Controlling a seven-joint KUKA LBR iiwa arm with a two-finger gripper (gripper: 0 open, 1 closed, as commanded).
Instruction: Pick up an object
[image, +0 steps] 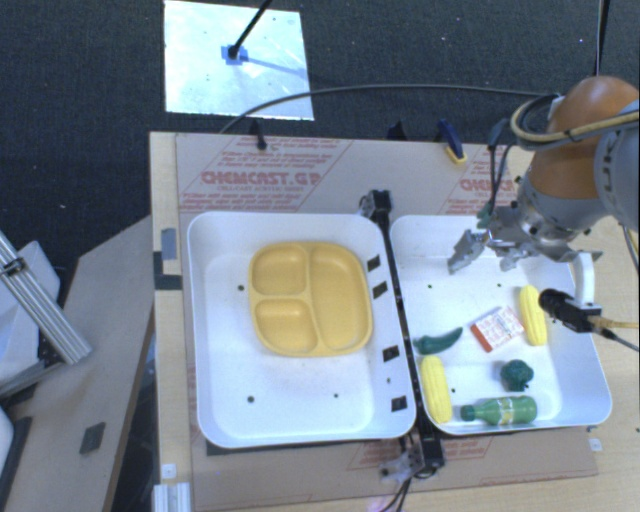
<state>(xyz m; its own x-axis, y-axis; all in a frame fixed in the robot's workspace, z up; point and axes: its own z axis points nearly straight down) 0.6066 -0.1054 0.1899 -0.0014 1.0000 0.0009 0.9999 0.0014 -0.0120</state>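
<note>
My gripper (486, 254) hangs over the back part of the right bin (596, 402), open, with nothing between its fingers. Several small objects lie in that bin in front of it: a red-and-white packet (497, 328), a yellow corn cob (533, 314) to the packet's right, a dark green pepper (437, 341), a second corn cob (434, 388) by the bin's left wall, a green broccoli piece (516, 374) and a green bottle (499, 409) lying on its side at the front. The gripper touches none of them.
A yellow divided plate (310, 298) sits in the middle of the left bin (215, 400). A black divider (393, 310) runs between the bins. A black-tipped fitting (570, 311) sticks out over the right bin's right side.
</note>
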